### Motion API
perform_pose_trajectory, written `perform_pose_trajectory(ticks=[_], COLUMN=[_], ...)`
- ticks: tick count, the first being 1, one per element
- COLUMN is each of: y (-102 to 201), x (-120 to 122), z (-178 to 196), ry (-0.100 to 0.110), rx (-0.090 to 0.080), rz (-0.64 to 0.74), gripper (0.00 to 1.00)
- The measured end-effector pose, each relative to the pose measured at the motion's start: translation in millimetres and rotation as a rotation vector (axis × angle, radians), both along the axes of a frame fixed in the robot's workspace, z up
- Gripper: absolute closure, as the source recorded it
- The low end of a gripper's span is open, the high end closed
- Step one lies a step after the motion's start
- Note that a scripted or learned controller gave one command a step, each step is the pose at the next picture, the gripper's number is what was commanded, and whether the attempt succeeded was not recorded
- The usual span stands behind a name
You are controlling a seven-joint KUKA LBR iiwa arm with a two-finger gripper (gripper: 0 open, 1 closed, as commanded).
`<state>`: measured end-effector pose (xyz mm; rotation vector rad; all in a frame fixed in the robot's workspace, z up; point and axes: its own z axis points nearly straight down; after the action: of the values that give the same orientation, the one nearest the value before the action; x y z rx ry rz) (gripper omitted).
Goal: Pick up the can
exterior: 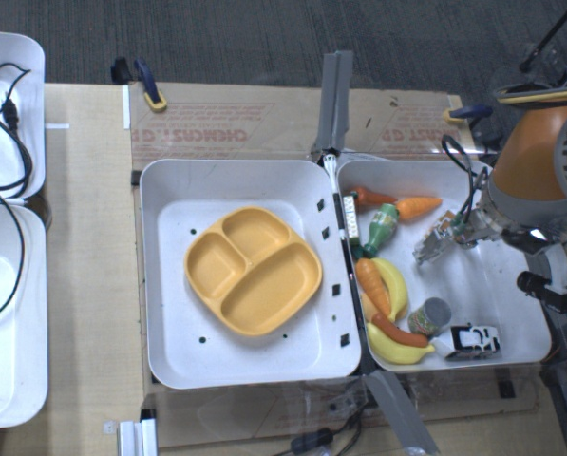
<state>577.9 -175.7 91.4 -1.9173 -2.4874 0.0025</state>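
The can (pixel 433 314) is seen lying in the right bin (pixel 511 283), below the pincer (pixel 431 246) and apart from it, beside a banana (pixel 397 342). The pincer is held over bare bin floor, with nothing between its tips; whether it is open or closed cannot be told. A green bottle (pixel 378 230) and a carrot (pixel 416 206) lie to its left. A yellow plate (pixel 254 270) is placed further left, in the other bin (pixel 160 283).

You see smooth white plastic bins (pixel 160 255), a matt yellow-orange plastic plate (pixel 253 270), and a can (pixel 431 315) with a dull grey metal lid. The banana (pixel 397 348) looks glossy; the bench (pixel 84 255) is pale wood-grain, with brown cardboard (pixel 236 126) at upper centre.
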Motion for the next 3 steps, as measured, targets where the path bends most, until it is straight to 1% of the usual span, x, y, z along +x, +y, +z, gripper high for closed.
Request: perform_pose_trajectory(ticks=[1, 2, 3], y=[12, 34, -16], x=[-84, -101, -101], z=[0, -1, 0], ry=[0.0, 0.001, -0.002], rx=[0.001, 0.001, 0.0], rz=[-0.043, -0.101, -0.113], gripper=[0.0, 0.0, 0.0])
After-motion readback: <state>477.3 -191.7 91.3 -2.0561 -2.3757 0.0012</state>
